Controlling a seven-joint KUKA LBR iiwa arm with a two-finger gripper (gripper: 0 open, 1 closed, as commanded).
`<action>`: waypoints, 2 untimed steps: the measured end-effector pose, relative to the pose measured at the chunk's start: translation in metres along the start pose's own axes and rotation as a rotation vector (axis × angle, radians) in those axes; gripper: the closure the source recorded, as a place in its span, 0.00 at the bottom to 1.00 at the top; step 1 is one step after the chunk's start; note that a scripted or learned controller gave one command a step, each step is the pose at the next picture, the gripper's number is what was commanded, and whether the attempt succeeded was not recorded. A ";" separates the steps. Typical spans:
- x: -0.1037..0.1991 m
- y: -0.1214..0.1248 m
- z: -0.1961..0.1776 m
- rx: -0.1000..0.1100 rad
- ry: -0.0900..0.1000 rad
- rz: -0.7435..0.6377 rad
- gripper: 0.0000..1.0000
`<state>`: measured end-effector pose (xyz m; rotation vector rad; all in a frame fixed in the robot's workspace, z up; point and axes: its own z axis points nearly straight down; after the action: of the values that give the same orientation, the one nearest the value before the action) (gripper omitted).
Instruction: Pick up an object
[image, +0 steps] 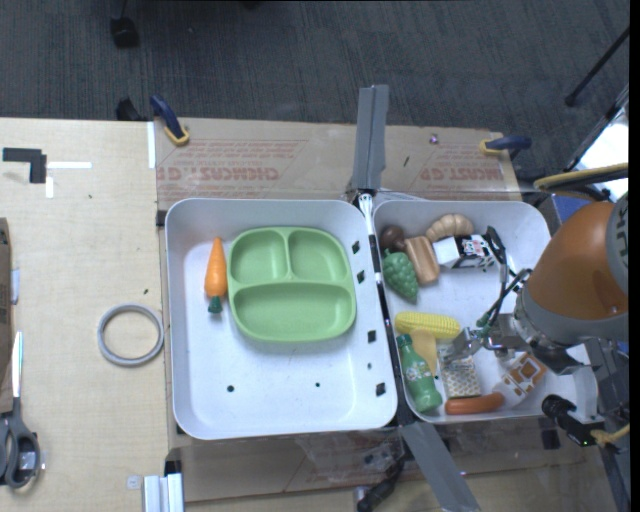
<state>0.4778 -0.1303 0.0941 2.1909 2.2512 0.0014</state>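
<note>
A: Bench (90, 230) is being seen first, tan, two white bins side by side on it. Left bin (270, 395) is being occupied by a green divided plate (292, 284), with a toy carrot (215, 272) lying just beside the plate's left edge, tip pointing toward the far wall.

B: And the right bin (520, 215)?

A: Crowded. The arm (585, 265) is being reached in from the right, orange band above the wrist, over the bin's right half. The gripper (462, 347) is being held low near the bin's middle, right by a corn cob (428, 324) and a small grater-like piece (461, 379).

B: Grip state?

A: Cannot be told; that part is being blurred by clutter. Nothing is being seen lifted.

B: Rest of the toys?

A: A green bottle (417, 375) is lying along the left wall, a sausage (474, 404) along the near wall, a waffle-like square (524, 375) toward the near right. At the far end, green grapes (400, 273), a hot dog (422, 260), a croissant (449, 226) and a black-and-white box (470, 249) are being bunched together.

B: Off the bins?

A: A grey ring (130, 334) and scissors (17, 440) are lying on the bench at left.
</note>
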 end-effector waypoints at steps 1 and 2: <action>0.032 0.040 0.003 0.002 -0.001 -0.183 0.00; 0.030 0.081 0.003 0.001 -0.001 -0.201 0.00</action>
<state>0.5581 -0.0979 0.0916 1.9542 2.4598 -0.0010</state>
